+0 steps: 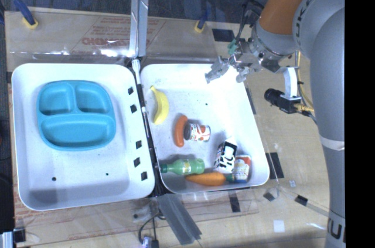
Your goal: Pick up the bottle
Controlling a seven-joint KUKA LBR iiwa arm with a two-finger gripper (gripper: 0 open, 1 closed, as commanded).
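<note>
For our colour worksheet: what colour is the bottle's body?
Green, with a white cap; the bottle shows in the camera view.

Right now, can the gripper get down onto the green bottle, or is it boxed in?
Probably yes, tightly. The bottle lies flat near the right bin's front wall, open from above, but the carrot lies close alongside. The gripper hovers over the bin's far edge.

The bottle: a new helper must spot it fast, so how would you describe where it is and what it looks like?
Look at the right-hand white bin, along its near edge. The bottle lies on its side there, green with a yellow label, just above the orange carrot and left of the black-and-white carton. It is the only green thing in that bin.
</note>
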